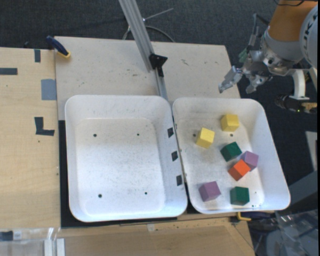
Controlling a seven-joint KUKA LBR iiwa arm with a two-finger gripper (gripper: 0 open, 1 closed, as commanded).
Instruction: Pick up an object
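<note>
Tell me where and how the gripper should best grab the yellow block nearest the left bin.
Probably from straight above, fingers closing on two opposite flat sides of the yellow block. It sits turned at a slant, so the gripper would need to rotate to match. It stands apart from its neighbours, leaving room on every side.

Beyond my bench (112, 68) lies dark carpet (69, 9); a pale wooden table (16, 159) with grey tape marks (48, 89) stands left.

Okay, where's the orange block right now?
The orange block sits in the right bin, toward its right side, touching a purple block, below a green one.
</note>
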